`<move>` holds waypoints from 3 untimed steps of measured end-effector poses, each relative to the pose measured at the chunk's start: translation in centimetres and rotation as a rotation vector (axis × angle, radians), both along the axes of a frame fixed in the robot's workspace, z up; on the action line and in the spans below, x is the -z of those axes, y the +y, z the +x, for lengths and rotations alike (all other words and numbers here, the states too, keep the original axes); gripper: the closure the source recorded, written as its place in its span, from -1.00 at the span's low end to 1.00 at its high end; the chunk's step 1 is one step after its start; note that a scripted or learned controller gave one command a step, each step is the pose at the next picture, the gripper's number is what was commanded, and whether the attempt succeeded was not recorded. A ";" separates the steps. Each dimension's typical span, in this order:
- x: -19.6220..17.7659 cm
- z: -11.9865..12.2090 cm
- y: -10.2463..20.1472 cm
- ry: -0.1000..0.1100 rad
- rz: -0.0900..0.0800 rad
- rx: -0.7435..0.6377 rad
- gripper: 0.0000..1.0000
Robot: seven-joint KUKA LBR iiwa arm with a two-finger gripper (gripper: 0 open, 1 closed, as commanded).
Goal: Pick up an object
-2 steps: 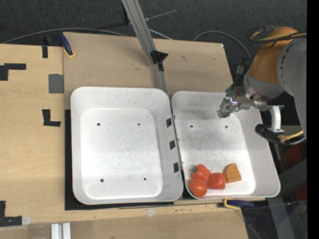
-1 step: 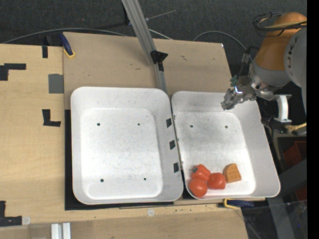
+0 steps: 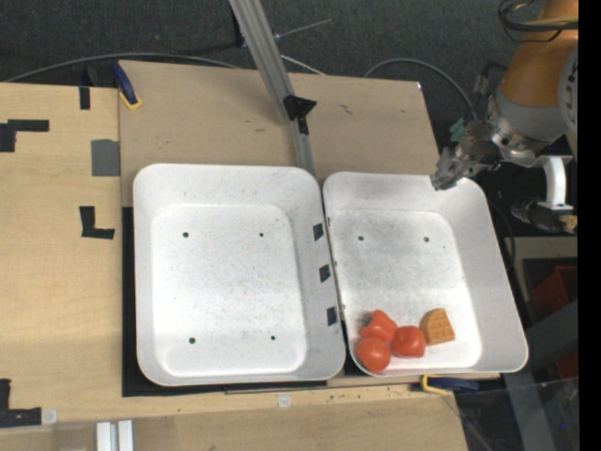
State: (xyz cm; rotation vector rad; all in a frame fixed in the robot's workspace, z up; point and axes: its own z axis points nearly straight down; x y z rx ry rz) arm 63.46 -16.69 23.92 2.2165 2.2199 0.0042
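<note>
Nearest us, red tomatoes and a tan waffle lie untouched in the right bin, while our gripper hovers over its far corner, holding nothing visible.

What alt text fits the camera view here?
The gripper hangs over the right bin's far right corner, away from the red pieces and tan waffle clustered at its near edge. The left bin sits beside it.

Likely a robotics lab: taped plywood bench, twin white bins.
</note>
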 end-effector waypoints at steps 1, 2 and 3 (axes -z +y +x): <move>0.9 1.0 4.9 0.006 0.002 -0.004 1.00; 1.6 1.8 9.5 0.007 0.002 -0.004 1.00; 2.6 2.3 15.1 0.008 0.003 -0.005 1.00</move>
